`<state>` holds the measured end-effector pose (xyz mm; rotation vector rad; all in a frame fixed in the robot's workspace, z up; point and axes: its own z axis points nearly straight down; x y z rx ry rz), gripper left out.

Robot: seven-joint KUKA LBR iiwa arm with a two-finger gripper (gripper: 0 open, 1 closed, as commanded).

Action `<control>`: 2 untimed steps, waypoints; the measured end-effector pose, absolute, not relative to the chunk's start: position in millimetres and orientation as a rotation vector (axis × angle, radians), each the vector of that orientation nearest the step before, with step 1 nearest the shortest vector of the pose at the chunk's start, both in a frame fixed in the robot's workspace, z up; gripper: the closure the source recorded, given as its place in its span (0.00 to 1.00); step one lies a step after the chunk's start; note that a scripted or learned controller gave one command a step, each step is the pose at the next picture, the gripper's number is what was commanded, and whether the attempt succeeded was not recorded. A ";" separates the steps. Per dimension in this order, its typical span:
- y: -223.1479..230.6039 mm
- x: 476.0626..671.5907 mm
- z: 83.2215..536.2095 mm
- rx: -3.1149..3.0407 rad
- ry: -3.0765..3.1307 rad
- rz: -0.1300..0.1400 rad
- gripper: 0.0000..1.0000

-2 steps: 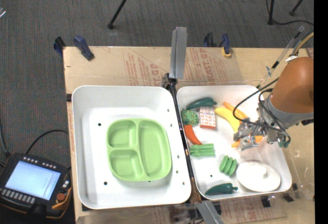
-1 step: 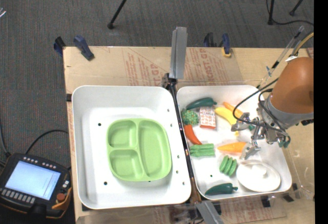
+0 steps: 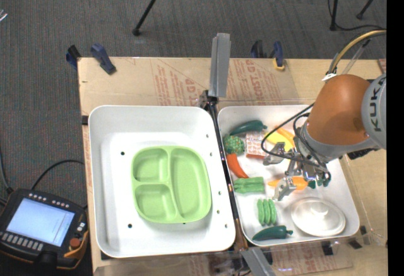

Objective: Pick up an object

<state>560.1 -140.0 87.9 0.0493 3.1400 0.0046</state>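
**Gripper low over toy food in the right bin**

The left bin (image 3: 104, 142) holds a green divided tray (image 3: 170, 183), lying flat near its middle. The right bin (image 3: 350, 205) holds the toy food: broccoli (image 3: 233, 144) and a carrot (image 3: 237, 166) by its left wall, a dark green pepper (image 3: 249, 127) at the far side, a green block (image 3: 249, 186) and a pea pod (image 3: 267, 211) nearer, another dark pepper (image 3: 273, 233) at the near edge. A white lid (image 3: 317, 216) lies near right. The gripper (image 3: 291, 184) hangs over an orange piece (image 3: 295, 184), just beside the lid; whether its fingers grip anything, I cannot tell.
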 end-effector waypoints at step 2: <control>-97.2 610.8 88.4 -0.012 3.138 0.002 0.00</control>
